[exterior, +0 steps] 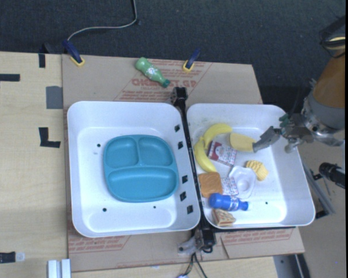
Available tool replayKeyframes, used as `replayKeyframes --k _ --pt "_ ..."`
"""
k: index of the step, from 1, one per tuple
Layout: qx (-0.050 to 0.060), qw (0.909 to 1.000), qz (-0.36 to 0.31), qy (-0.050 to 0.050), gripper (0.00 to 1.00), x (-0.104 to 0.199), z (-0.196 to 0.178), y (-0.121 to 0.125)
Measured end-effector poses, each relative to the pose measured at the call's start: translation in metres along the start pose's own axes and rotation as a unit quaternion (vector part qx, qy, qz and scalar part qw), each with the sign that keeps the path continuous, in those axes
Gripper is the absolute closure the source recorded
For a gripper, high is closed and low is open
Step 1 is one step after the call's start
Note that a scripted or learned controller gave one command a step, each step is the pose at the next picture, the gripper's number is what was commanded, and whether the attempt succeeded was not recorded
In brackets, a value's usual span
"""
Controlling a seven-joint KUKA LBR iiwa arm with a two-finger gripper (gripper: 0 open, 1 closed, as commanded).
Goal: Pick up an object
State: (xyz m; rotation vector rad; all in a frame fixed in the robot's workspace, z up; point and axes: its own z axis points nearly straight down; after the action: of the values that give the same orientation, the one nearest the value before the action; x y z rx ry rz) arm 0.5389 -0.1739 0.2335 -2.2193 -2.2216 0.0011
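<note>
The right bin [290, 178] holds several toy foods. A yellow banana [207, 148] curves along its left side, with a yellow cheese wedge [242, 141] and a red-and-white packet [223, 153] beside it. Lower down lie a ridged yellow piece [256, 168], a clear cup [242, 180], an orange toast slice [210, 184], a blue bottle [227, 202] and a small brown pastry [224, 217]. My gripper [276, 143] hangs over the bin's upper right part, just right of the cheese wedge. It is open with nothing between its fingers.
The left bin [84, 126] carries a blue divided plate [141, 168]. A green bottle [152, 72] lies on the cardboard behind the bins, between two yellow-and-blue clamps [74, 53]. A black divider [185, 155] separates the bins.
</note>
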Motion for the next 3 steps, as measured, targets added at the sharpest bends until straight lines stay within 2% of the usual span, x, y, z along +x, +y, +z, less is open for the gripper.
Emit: replayKeyframes --k 1,2,3 --pt "0.001 1.0 0.0 0.0 0.0 0.01 0.058 0.057" --pt "-0.001 1.0 0.0 -0.001 0.0 0.073 0.139 0.088" --pt "-0.003 1.0 -0.001 0.0 0.0 0.071 0.146 0.113"
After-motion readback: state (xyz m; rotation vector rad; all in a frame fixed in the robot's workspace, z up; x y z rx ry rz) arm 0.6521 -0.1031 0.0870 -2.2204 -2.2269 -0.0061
